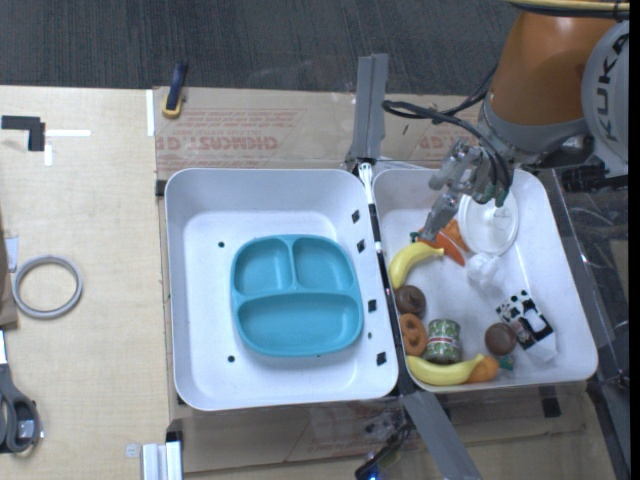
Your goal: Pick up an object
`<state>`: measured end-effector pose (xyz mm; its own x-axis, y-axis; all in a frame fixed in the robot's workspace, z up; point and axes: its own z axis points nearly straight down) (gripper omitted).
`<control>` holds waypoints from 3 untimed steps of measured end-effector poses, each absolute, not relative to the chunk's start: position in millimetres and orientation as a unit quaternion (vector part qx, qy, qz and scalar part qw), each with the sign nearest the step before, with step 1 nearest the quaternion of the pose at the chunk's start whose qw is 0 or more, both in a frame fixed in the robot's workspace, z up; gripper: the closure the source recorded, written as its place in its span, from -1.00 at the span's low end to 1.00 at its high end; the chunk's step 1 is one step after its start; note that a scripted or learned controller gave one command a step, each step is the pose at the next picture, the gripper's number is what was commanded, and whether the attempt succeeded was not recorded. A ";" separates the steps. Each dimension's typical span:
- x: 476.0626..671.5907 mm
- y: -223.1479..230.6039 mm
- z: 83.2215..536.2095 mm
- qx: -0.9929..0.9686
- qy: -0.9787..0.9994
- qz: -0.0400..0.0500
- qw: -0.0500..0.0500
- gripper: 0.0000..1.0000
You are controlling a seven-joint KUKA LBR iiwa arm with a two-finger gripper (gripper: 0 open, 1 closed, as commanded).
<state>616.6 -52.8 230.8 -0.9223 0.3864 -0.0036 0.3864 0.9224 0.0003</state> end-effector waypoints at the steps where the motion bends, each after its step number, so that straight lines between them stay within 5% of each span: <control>1: 611.9 -99.1 185.7 0.240 0.971 0.000 0.000 -1.00; 2: 634.8 -97.9 92.5 0.266 0.964 0.000 0.002 -1.00; 3: 606.9 -99.9 92.2 0.331 0.944 0.000 0.001 -1.00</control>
<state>606.9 -99.9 92.2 -0.7812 0.6242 -0.0009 0.6242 0.7812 0.0007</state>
